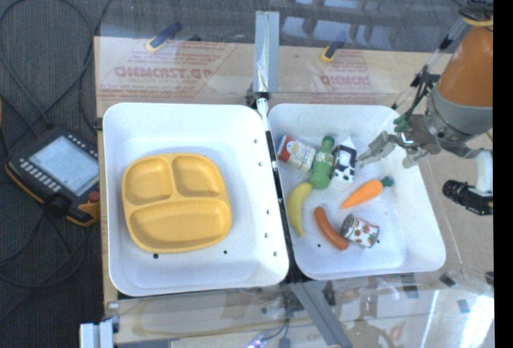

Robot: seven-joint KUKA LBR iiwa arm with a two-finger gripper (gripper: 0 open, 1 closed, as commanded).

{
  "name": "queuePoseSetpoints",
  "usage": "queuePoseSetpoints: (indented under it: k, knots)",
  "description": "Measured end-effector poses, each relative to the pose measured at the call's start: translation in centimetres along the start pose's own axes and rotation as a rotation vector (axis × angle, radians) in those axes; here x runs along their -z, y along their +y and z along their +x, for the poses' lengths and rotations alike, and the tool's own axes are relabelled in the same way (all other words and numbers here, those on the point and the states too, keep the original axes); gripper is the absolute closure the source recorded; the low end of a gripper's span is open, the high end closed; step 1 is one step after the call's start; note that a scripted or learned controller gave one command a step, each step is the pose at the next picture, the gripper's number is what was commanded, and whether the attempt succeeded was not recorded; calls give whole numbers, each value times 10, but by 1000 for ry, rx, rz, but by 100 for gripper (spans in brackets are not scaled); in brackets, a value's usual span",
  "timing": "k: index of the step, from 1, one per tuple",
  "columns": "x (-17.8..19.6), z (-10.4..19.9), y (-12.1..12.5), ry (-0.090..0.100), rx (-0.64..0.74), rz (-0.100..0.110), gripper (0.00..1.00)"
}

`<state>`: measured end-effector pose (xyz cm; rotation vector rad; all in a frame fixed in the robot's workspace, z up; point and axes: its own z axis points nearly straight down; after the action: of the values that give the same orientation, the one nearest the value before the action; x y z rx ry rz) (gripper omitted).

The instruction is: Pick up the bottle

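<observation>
Two shallow white plastic bins sit side by side on a brown cardboard-covered bench [192, 74], their inner rims touching along the middle. The left bin [120, 258] carries a yellow plastic divided plate [176, 200] with three compartments, lying flat near the bin's centre and slightly toward its left edge. The right bin [417, 250] holds all the small objects. The green plastic bottle [322, 164] lies on its side in the upper middle of this bin, its cap end pointing toward the far rim. Just beside it on the left, near the bin's upper left corner, lies a small red-and-white carton [296, 152]; just beside it on the right stands a small black-and-white cow-patterned box [345, 163]. A yellow toy banana [298, 207] lies below the bottle along the bin's left edge, and a red toy sausage [329, 228] lies next to it toward the near rim. An orange toy carrot [365, 192] with a green tip rests in the middle right, and a small patterned can [361, 230] lies on its side near the bin's lower middle. The grey arm with its orange band [469, 70] enters over the bin's upper right corner. The two-finger gripper [386, 145] hangs above the right part of the bin, right of the cow-patterned box and apart from the bottle; whether its claw is released or clenched cannot be told, and nothing is seen in its grasp. A black-and-orange handheld pendant [52, 170] lies off the bench's left edge.
</observation>
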<state>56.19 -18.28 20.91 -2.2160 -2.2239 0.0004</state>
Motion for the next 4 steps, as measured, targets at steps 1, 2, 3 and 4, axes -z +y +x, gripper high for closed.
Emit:
queuePoseSetpoints:
  k: [1, 2, 3, 4]
  knots:
    - [-34, 33, 44, -2, -291, 2, 0]
    - [-91, 72, 83, -11, -213, -42, 0]
    - [-97, 70, 59, -15, -121, -68, 0]
    - [-97, 81, 110, -17, 9, -48, 0]
